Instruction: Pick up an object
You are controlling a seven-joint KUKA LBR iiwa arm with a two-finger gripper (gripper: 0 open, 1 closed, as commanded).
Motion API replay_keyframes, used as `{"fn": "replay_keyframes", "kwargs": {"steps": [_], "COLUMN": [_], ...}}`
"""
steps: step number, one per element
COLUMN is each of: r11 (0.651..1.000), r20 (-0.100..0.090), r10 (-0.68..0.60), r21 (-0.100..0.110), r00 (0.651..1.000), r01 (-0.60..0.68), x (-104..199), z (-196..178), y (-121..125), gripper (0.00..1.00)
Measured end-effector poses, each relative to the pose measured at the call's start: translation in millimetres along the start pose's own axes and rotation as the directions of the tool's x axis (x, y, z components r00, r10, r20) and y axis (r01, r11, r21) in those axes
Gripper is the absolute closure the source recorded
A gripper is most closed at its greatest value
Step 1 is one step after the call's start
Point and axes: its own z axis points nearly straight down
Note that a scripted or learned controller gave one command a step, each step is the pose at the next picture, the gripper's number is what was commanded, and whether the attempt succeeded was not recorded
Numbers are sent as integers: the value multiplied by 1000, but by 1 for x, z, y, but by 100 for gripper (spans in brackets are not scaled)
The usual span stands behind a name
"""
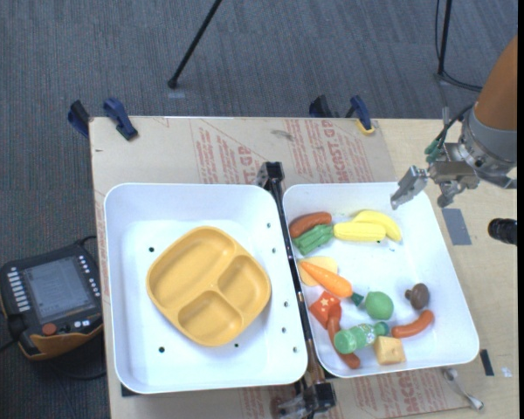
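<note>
Banana (377,223) lies at the upper edge of the right bin (450,269), nearest the gripper (426,188) hovering at upper right (fingers spread, nothing between them); best descend centred, clear of the bin wall.

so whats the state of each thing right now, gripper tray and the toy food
gripper: above right bin's far edge, holding nothing
yellow tray: flat in left bin, nothing in it
toy food: loose in right bin, untouched
green bottle: on its side
</note>
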Motion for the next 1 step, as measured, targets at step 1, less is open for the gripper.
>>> {"fn": "replay_keyframes", "kwargs": {"steps": [1], "r11": [996], "r20": [-1], "r10": [87], "r21": [5], "r00": [996], "r01": [-87], "x": [49], "z": [142], "y": [-9], "gripper": [0]}}
